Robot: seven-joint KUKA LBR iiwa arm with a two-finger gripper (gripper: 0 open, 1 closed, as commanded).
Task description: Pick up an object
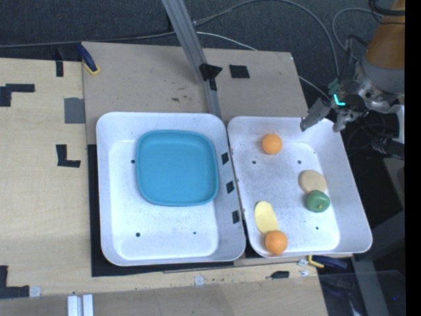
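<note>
The right bin holds an orange ball near its back, a beige oval piece with a green round fruit just in front of it, a yellow piece and a second orange ball at the front. My gripper hangs over the bin's back right corner, to the right of the first orange ball and apart from it. Its two dark fingers stand spread with nothing between them.
The left bin holds a blue square plate. A slanted metal pole crosses behind the bins. Cables lie on the dark floor at the back right. Wooden bench surface surrounds the bins.
</note>
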